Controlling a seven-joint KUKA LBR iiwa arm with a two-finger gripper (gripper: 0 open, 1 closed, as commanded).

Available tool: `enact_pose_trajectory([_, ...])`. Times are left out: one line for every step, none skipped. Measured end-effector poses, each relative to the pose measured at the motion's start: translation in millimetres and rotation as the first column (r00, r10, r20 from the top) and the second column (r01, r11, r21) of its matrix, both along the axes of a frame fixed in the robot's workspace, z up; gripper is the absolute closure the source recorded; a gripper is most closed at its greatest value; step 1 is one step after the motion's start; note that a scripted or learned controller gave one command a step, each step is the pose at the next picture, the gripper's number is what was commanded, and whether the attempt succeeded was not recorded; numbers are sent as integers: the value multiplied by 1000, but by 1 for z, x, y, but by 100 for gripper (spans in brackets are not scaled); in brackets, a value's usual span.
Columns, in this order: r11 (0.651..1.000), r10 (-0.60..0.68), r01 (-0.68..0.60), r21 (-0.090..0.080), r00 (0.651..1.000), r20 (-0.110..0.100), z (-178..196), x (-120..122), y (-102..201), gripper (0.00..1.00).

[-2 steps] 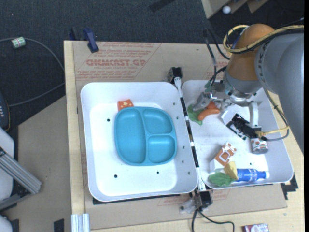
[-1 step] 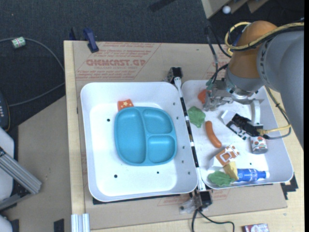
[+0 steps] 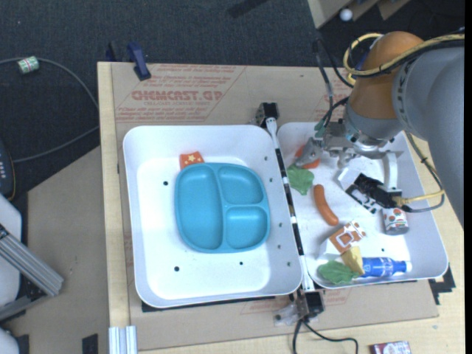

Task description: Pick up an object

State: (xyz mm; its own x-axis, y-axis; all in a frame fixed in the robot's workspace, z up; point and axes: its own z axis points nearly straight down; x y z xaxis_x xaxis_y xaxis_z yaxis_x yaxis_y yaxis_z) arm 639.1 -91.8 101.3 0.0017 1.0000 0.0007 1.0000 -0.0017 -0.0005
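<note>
One sausage (image 3: 325, 204) lies in right bin (image 3: 428, 227), near gripper (image 3: 346, 169); gripper grip state unclear.

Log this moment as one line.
hand over right white bin | near orange carrot-like piece | blue divided plastic plate in left bin

Dark carpet floor (image 3: 184, 21) around bench (image 3: 110, 220)

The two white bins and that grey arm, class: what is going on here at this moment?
A grey robot arm with an orange band reaches in from the right, its gripper low over the right bin. That bin holds small items: an orange sausage, green leaf pieces, a blue bottle and a small can. The left bin holds a blue divided plate. Nothing is visibly held yet.
</note>
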Motion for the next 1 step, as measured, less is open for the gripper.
enact_pose_trajectory([1000,3,-3,-1,1000,2,-16,14,-4,0])
